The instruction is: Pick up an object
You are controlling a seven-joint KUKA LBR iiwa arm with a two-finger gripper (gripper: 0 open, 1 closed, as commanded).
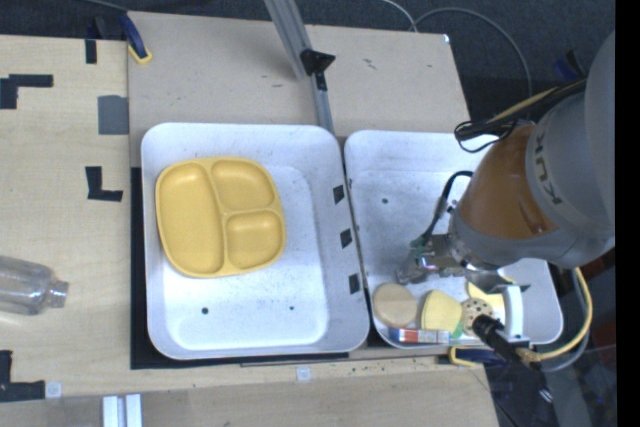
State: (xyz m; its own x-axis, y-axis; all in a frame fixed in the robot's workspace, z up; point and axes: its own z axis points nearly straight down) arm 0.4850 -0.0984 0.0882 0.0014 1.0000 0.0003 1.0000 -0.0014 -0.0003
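In the right bin [400,165], our gripper [432,265] hangs just above the pale round object [394,305]; whether it is closed we cannot tell.

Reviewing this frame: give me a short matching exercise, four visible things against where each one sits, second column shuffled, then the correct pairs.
Things:
1. yellow divided tray
2. clear plastic bottle
3. tan and yellow objects
4. arm with orange band

Places:
A. on the bench at the view's left edge, outside the bins
B. near front corner of the right bin
C. inside the left bin
D. reaching over the right bin from the view's right

Pairs: 1-C, 2-A, 3-B, 4-D
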